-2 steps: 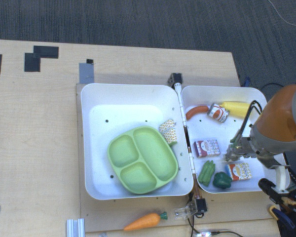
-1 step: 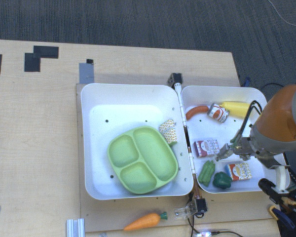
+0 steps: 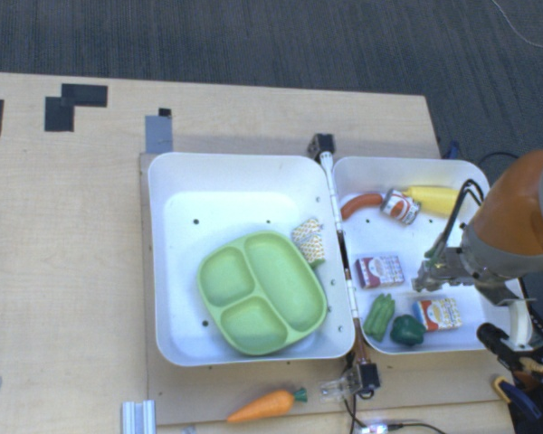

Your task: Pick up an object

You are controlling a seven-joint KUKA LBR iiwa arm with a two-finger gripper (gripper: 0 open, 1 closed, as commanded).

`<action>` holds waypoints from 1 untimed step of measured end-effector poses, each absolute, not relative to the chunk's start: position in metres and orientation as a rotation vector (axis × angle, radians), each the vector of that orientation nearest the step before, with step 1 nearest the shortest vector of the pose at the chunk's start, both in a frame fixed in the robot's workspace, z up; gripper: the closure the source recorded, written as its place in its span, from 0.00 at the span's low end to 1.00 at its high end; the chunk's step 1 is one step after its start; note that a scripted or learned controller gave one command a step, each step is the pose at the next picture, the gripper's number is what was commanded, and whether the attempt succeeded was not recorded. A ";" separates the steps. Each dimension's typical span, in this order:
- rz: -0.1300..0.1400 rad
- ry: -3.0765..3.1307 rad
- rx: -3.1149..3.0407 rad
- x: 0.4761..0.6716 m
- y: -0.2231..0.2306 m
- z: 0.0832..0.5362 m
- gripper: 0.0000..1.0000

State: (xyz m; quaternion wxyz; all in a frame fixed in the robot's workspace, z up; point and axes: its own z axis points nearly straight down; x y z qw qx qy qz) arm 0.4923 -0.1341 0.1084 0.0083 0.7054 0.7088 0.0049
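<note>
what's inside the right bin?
In the right bin: sausage, small can, banana, two small cartons, green vegetables. The arm covers its right side.

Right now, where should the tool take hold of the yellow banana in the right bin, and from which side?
Probably at the middle of the banana, from straight above. It lies flat and long near the far wall of the right bin, so the tool could close across its narrow width. The can sits close against its left end, so that end is best avoided.
</note>
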 end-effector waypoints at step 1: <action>0.015 2.215 2.204 0.492 -0.134 0.108 0.00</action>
